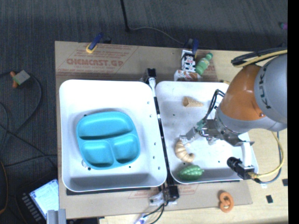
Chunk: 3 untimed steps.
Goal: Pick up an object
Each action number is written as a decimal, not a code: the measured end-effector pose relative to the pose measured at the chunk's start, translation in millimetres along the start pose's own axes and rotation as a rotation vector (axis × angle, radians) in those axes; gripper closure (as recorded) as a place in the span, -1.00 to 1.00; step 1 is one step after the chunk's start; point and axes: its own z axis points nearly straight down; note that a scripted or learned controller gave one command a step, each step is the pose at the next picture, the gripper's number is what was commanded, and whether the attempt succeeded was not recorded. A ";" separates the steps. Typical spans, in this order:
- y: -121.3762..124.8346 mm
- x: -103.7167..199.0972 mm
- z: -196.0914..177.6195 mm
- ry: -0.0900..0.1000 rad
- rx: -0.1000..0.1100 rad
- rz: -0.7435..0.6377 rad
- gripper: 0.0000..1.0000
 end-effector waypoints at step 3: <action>61.4 -41.4 41.3 -0.002 -0.010 0.000 1.00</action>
